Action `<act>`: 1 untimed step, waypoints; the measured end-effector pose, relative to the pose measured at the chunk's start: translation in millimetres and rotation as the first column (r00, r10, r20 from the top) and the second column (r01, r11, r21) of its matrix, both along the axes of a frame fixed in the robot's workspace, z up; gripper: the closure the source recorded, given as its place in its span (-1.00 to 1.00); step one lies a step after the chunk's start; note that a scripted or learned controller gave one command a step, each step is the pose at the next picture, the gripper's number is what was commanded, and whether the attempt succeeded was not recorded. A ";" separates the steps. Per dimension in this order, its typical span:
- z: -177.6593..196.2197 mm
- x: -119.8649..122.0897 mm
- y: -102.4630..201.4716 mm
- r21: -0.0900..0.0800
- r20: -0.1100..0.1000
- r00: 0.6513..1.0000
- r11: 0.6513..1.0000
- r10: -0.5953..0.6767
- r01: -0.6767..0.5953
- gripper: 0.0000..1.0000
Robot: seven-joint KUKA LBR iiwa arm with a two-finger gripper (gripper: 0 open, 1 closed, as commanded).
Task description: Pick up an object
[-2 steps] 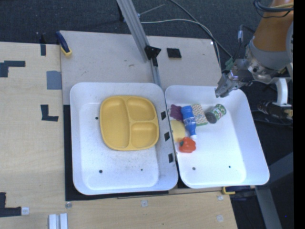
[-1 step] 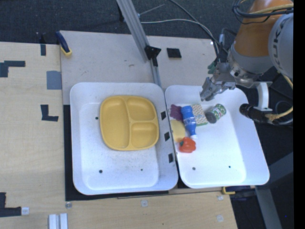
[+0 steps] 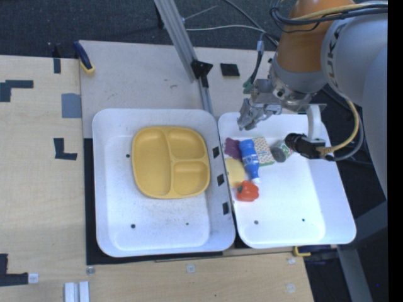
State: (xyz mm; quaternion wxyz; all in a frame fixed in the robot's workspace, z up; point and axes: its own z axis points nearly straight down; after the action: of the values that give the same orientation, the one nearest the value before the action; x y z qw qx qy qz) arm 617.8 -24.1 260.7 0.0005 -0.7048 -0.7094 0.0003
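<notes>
I am hanging my claw over the right bin's far-left corner; whether it is spread I cannot tell. The blue bottle is lying just nearer among clustered toys along the left wall.

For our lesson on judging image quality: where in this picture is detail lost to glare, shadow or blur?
Camera view: the right bin is washed out by bright light; the yellow tray is evenly lit and fairly sharp; the tool is soft and dim, so its tips blur together; the small objects beneath it look smeared.
</notes>
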 end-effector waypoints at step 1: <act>-5.1 -1.3 63.0 0.001 -0.001 1.000 1.000 0.001 -0.001 1.00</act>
State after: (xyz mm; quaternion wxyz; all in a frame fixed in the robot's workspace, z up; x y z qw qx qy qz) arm 616.4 38.9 255.6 0.0011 -0.7046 -0.7096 0.0005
